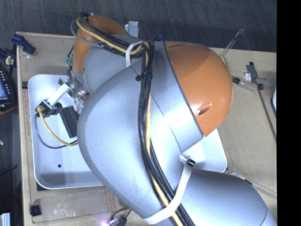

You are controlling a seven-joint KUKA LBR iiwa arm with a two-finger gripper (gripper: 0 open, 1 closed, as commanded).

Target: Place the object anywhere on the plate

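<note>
Arm [141, 135] bent low over left bin [47, 173].

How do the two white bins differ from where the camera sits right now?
The left bin shows most of its floor and its rounded rim, while the right bin shows just a small corner past the arm. The gripper hangs over the left bin, with a yellow cable looping above its floor; the right bin lies under the arm's grey body. Both are shallow and white, on the same bench.
</note>
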